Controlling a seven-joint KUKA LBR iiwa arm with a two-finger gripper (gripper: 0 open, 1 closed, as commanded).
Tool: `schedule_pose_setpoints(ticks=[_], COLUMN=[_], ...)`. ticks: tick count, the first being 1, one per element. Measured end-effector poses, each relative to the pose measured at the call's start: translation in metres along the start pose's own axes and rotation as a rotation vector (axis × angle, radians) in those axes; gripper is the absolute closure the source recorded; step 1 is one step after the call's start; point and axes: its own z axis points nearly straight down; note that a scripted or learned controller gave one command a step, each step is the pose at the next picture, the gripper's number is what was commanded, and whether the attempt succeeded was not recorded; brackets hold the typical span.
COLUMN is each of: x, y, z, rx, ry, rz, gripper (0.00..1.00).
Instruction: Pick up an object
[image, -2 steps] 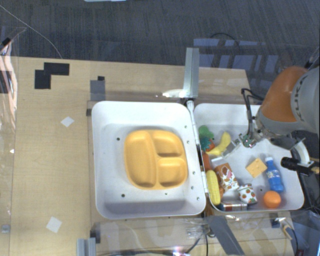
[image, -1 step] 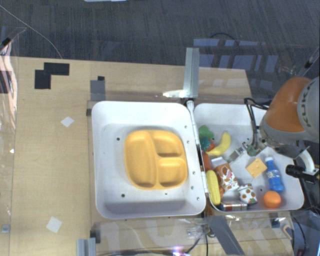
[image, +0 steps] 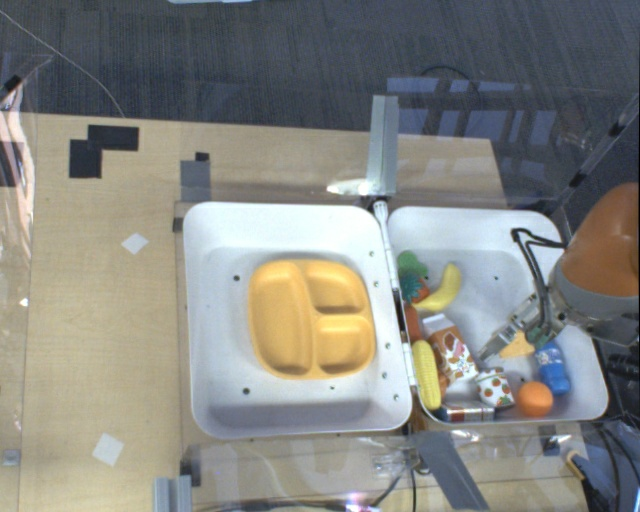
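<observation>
The arm (image: 600, 265) reaches in from the right, its orange band bulking large at the frame's edge with the grey wrist just below it. From there it angles down and to the left, low over the right side of the scene. The gripper (image: 500, 343) points down-left at the end, metal fingers (image: 515, 330) slanting, tips low.

arm (image: 605, 265): cut off at right edge | pincer (image: 508, 340): fingertip gap unclear
</observation>
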Motion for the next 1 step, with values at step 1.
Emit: schedule_pose_setpoints(ticks=[1], x=[-0.0405], y=[0.0148], z=[-0.0209], rx=[-0.001], ry=[0.000], rz=[0.361], gripper=[0.00])
